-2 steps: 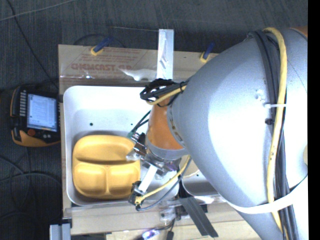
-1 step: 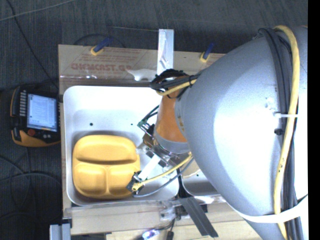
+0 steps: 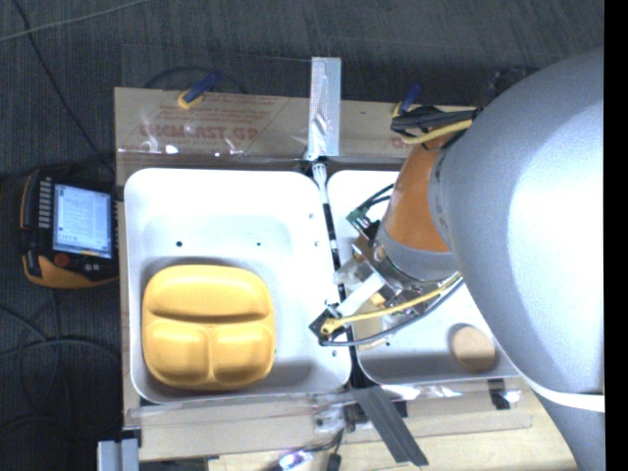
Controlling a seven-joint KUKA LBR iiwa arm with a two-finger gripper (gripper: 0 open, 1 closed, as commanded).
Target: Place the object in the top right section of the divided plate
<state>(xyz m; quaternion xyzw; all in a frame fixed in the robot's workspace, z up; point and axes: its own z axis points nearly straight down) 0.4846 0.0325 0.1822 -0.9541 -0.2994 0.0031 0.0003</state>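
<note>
A yellow divided plate (image 3: pixel 208 324) lies in the front left part of the left bin (image 3: pixel 226 199). It has one long section across the top and two smaller sections below. A small tan rounded object (image 3: pixel 472 347) rests near the front of the right bin (image 3: pixel 412 366), partly covered by the arm. The gripper (image 3: pixel 367 298) hangs under the orange band, over the right bin's left edge by the wall between the bins. It is to the left of the tan object and apart from it.
The bulky grey arm (image 3: pixel 535 234) covers most of the right bin. A teach pendant (image 3: pixel 69 229) lies left of the bench. Blue and yellow clamps (image 3: pixel 196 90) sit on the back board, and a metal bar (image 3: pixel 325 106) stands upright between the bins.
</note>
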